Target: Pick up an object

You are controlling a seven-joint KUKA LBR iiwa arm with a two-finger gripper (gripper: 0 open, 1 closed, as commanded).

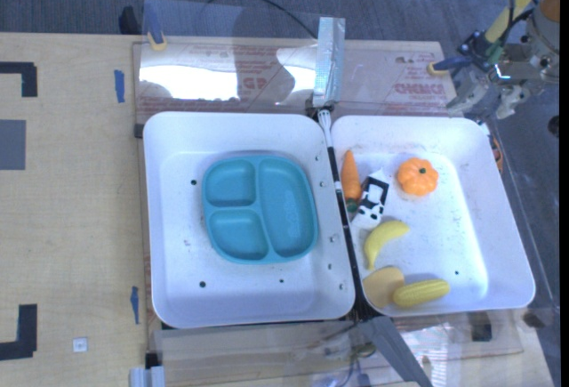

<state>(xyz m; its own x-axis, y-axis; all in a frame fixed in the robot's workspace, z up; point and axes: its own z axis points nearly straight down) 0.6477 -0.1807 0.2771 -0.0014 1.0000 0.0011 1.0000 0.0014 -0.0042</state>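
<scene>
The claw (498, 92) sits at about two o'clock in the view, just outside the far right corner of the right bin (471, 198), over the bench edge rather than over the bin floor. How its jaws stand cannot be told at this slant, and nothing shows between them. Yellow and blue cabling hangs above it near the top right corner.

Inside the right bin, the nearest item to the claw is the small orange pumpkin (417, 177), toward the bin's twelve o'clock side, with bare white floor all around it and a wide open stretch running to the bin's three o'clock wall. At the nine o'clock wall lies the carrot (351, 176), close against the divider, with a black-and-white block (372, 198) just beside it at its five o'clock. A banana (385, 238) lies near the bin's middle. At six o'clock a yellow corn-like piece (420, 292) touches a pale tan slice (382, 284), both close to the near rim.

The left bin (169, 198) holds a teal divided plate (260, 207) at its centre, with clear floor on every side out to the walls.
</scene>
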